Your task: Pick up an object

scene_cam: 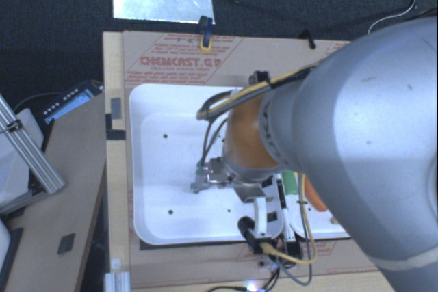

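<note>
From my station I am looking down on the desk (171,55), and the grey arm (356,140) is filling the right half of the view, its orange band (250,137) sitting over the seam between the two white bins. The wrist is hanging low over the left bin (164,147), and the jaws (200,182) are pointing toward the middle of that bin's floor; the wrist housing is hiding them, so I cannot tell whether they are spread or pressed together, nor whether anything is sitting between them. Cables (219,109) are looping off the wrist and trailing down past the bin's near rim. Behind the arm, in the right bin, I am catching a green object (290,184) and just beside it an orange object (313,196), possibly touching, both mostly hidden. At the desk's far edge a yellow and blue clamp (204,34) is gripping the cardboard sheet.
</note>
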Tool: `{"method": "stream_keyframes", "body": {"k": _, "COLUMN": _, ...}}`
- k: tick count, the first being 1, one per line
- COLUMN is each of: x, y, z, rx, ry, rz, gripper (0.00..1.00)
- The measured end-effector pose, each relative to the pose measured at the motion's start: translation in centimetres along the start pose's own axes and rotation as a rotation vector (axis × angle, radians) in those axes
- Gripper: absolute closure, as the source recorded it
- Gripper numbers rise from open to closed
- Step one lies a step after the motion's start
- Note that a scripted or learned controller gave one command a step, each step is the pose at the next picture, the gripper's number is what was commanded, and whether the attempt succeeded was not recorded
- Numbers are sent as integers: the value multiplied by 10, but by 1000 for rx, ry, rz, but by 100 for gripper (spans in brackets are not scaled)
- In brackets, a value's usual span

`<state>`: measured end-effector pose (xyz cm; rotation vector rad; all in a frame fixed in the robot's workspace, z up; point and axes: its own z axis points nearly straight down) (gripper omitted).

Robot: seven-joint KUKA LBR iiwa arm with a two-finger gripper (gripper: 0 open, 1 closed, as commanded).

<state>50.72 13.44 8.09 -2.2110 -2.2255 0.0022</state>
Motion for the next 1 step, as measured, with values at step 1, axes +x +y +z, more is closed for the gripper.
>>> {"method": "stream_keyframes", "body": {"k": 1, "x": -3, "y": 3, "z": -14, "rx": -6, "ry": 0, "rz": 4, "gripper": 100}}
